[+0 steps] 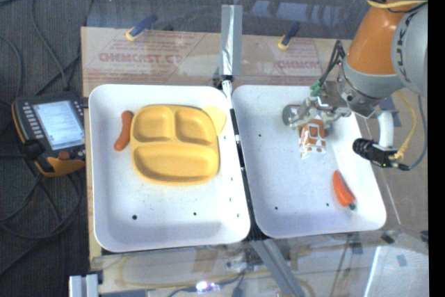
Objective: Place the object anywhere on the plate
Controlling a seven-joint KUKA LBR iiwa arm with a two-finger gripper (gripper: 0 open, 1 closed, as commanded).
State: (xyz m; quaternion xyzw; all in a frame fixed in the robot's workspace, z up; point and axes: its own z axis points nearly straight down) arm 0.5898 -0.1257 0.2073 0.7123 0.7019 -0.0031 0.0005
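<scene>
Camera view: the worktop (pixel 167 52) is a pale board carrying two white bins, on dark carpet strewn with cables; a handheld control screen (pixel 52 127) lies at nine o'clock. The left bin (pixel 167 222) holds a yellow divided plate (pixel 175 144) with an orange sausage (pixel 124 130) just beside it at nine o'clock. In the right bin (pixel 292 205), the gripper (pixel 309 115) sits directly over an orange-and-white patterned object (pixel 313 138). Whether the jaws grip it, I cannot tell. A carrot (pixel 342 190) lies at five o'clock there.

Even, bright overhead light; the white bins (pixel 167 219) glare slightly, shadows are faint, and the whole view is mildly soft.
</scene>
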